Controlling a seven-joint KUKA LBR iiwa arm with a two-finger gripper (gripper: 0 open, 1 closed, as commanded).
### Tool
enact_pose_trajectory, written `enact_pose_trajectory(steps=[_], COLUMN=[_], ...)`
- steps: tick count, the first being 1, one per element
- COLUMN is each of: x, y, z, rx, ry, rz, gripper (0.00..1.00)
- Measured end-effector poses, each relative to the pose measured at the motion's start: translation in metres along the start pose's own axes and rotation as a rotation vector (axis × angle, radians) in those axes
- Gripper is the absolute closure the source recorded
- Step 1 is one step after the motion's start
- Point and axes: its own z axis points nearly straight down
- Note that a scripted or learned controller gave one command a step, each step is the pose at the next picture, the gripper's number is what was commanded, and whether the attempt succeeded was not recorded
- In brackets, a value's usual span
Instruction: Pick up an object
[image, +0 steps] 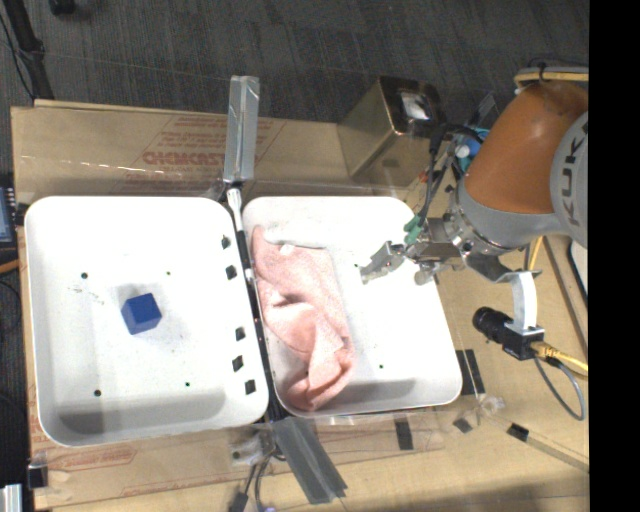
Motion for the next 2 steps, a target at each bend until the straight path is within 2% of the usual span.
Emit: enact_pose_trajectory(steps=[1,2], x=[0.04,0.02], y=[0.017,0.013], z=[0.12,0.187], rx=[0.002,-0.004], ry=[0.0,0.001], rz=[0.092,-0.021], gripper=[0.0,0.0])
